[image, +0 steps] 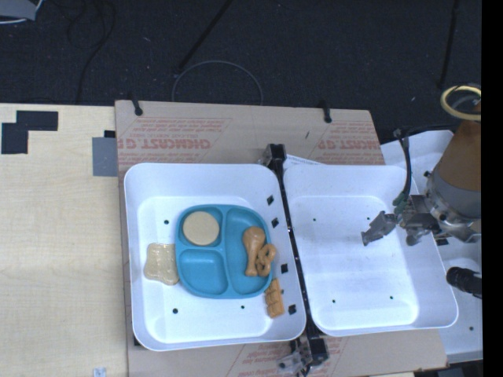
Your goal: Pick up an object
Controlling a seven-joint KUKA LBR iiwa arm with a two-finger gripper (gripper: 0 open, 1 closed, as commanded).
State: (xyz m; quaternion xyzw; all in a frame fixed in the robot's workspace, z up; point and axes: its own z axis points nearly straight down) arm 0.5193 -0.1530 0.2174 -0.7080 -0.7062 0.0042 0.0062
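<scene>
The left bin (pixel 141 210) holds a blue divided tray (pixel 206 277), with a pale biscuit-like piece (pixel 162 263) touching the tray's left edge. In the tray sit a round tan disc (pixel 200 228) and a knobbly tan piece (pixel 258 251) (long axis running top to bottom). The end effector (pixel 381 228) hovers over the right bin (pixel 357 289); its grip cannot be judged.

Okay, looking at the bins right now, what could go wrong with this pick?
1. The pincer sits over the right bin, while every object lies in the left bin; closing here would likely grab nothing.
2. The pretzel and round cracker lie in the blue tray, so a grasp may drag the tray.
3. The small snack hugs the divider wall, leaving little finger room.
</scene>
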